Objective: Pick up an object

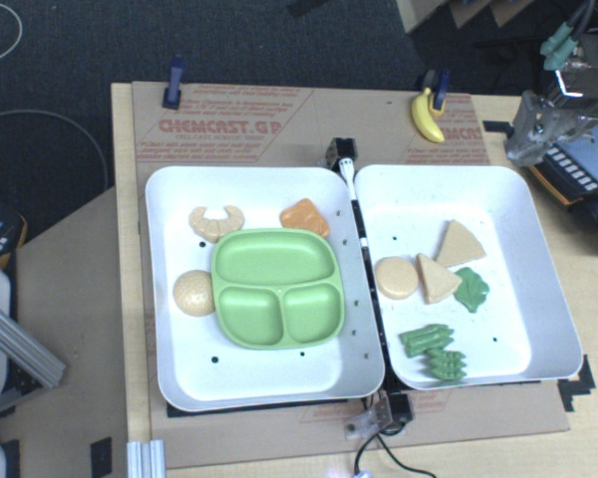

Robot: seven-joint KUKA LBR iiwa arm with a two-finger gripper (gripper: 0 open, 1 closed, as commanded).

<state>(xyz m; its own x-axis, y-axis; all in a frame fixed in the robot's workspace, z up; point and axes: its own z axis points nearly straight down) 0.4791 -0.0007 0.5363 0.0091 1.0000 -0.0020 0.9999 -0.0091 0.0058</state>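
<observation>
Green divided plate (277,288) is sat in the left bin (169,361). Croissant-shaped piece (216,222), orange chunk (305,217) & round bun (193,293) are laid touching its rim. Tan wedges (449,259), round disc (397,278) & green veg bits (435,351) are seen right of plate, in the right bin (513,192). Gripper (548,127) is parked far upper right of plate; open/shut can't be told.

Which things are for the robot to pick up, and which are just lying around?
For picking, in the bins:
green tray, orange piece, tan ball, curved pastry, round cracker, two tan wedges, green leaf, green beans

Just lying about:
banana on the cardboard, blue clamp
</observation>
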